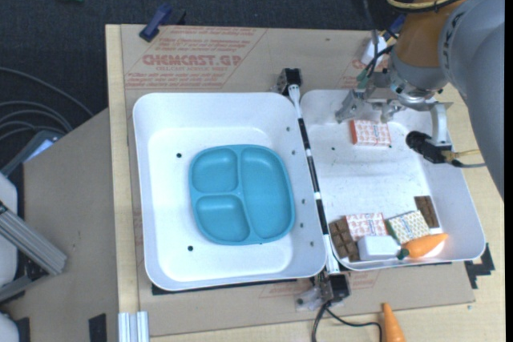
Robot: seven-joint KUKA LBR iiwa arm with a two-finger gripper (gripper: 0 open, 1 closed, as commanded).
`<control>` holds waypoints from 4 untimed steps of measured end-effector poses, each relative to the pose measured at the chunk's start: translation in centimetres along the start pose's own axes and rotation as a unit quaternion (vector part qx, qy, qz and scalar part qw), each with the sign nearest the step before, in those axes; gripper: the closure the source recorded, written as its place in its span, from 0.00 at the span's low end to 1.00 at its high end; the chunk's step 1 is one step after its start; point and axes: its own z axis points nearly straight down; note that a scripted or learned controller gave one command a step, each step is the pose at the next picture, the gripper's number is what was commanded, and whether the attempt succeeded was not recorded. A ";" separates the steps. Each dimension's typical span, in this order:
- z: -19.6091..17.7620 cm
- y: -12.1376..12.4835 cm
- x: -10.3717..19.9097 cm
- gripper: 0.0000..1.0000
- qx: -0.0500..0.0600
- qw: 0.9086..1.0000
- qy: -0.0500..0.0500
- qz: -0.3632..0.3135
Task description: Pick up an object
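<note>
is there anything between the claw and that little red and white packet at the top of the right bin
Nothing visible stands in the way. The claw hangs right above the red and white packet in the right bin. The other items sit clustered at that bin's near edge, well away.

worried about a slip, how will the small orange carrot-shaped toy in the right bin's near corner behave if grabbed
The small orange carrot-shaped toy looks tapered and rounded, so it may squirt from a pinch or roll. It seems small, probably light. It lies against a white block, which may crowd the gripper.
</note>
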 end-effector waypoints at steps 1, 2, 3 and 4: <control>2.2 0.0 0.9 0.00 0.004 1.000 0.002 0.001; 1.0 0.2 0.8 1.00 0.001 1.000 0.000 0.000; 1.0 0.2 0.8 0.00 0.001 1.000 0.000 0.000; 2.1 -0.5 0.5 0.00 0.001 1.000 0.003 0.000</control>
